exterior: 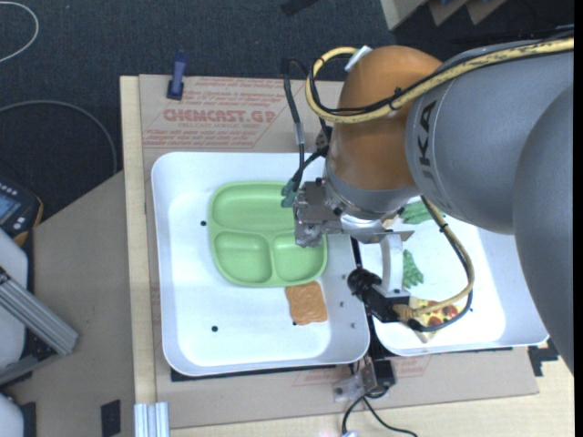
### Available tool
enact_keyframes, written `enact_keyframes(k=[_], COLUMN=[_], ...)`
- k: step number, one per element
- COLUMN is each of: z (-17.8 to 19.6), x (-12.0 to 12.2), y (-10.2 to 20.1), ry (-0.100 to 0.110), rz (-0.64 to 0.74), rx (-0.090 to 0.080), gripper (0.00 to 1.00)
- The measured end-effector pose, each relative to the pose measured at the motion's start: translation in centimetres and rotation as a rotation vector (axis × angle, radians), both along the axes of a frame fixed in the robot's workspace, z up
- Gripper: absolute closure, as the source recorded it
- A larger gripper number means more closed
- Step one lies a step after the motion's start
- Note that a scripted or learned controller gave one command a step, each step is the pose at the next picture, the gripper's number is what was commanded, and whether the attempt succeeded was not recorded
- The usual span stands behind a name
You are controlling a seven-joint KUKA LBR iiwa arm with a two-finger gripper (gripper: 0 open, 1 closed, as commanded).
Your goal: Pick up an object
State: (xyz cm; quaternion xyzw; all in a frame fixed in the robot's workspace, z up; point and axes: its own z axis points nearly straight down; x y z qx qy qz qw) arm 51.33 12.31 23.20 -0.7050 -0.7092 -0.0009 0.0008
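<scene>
A light green divided plate (pixel 250 235) lies in the left bin (pixel 182 271). Just in front of its right corner lies a flat orange-brown piece like toast (pixel 307 303). My gripper (pixel 308 226) hangs low over the plate's right edge, under the orange wrist band, which hides most of it. I see nothing held in it. The right bin (pixel 492 321) holds a leafy green piece (pixel 412 268), another green piece (pixel 416 213) partly under the arm, and a red-and-yellow pizza-like slice (pixel 439 314).
The big grey arm covers the top half of the right bin. A cardboard sheet with red print (pixel 219 112) lies behind the bins, with a small blue clip (pixel 177 76) at its far left corner. The left bin's left part is bare white floor.
</scene>
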Motion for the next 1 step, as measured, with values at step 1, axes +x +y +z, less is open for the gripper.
enact_keyframes(k=[1], z=[0.06], x=[4.83], y=[-2.36], ry=[-0.005], rz=[-0.009], rx=[-0.003], gripper=[1.00])
